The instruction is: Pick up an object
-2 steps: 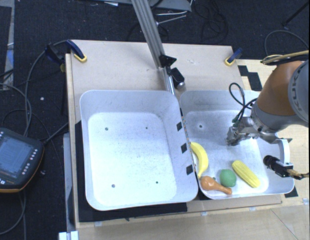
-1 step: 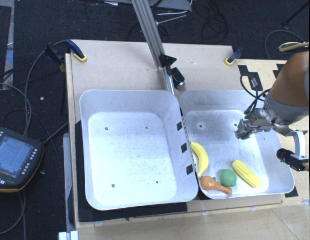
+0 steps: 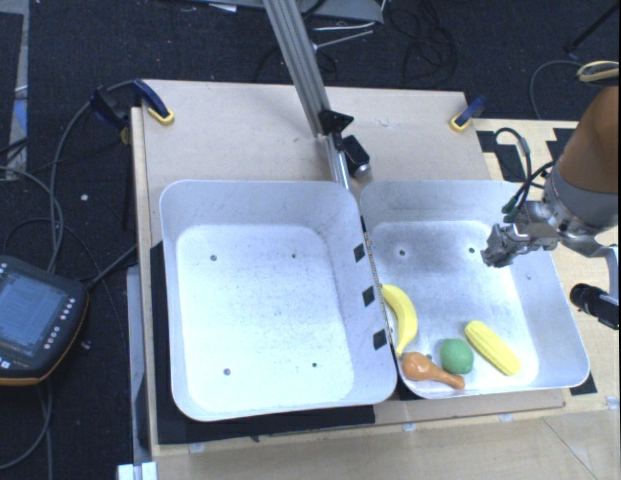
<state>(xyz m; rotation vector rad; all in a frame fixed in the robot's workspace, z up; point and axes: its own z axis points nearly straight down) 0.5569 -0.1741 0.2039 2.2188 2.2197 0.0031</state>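
Observation:
In the right bin (image 3: 440, 243) lie a yellow banana (image 3: 400, 313) against its left wall, an orange-brown drumstick-shaped toy (image 3: 430, 368), a green ball (image 3: 455, 355) and a yellow corn cob (image 3: 492, 347) along the front. My gripper (image 3: 497, 247) hangs over the right bin's far right part, well above and behind these objects. Nothing shows between its fingers.
The left bin (image 3: 190, 208) stands beside the right one, their walls meeting in the middle. A slanted metal rail (image 3: 300, 58) crosses the bench from the back. Yellow clamps (image 3: 158, 114) sit at the bench's back corners. A teach pendant (image 3: 25, 313) lies on the floor at left.

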